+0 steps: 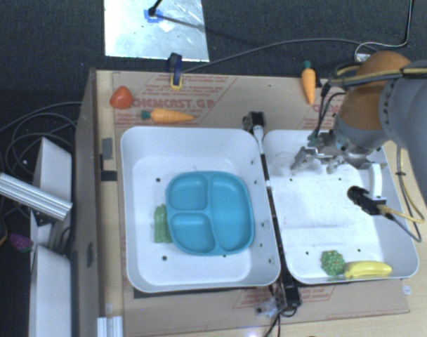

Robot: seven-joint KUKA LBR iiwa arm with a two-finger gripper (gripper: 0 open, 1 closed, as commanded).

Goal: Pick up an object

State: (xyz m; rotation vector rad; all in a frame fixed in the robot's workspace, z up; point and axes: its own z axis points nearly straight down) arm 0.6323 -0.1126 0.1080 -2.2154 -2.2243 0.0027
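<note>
While the gripper (313,155) hangs over the right bin (410,258), its fingers spread and grasping nothing, no object is picked up.
Broccoli (332,262) and banana (368,269) (touching, at the near wall) lie well apart from it.

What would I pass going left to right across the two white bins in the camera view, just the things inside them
green vegetable → blue divided plate → gripper → broccoli → banana
</note>
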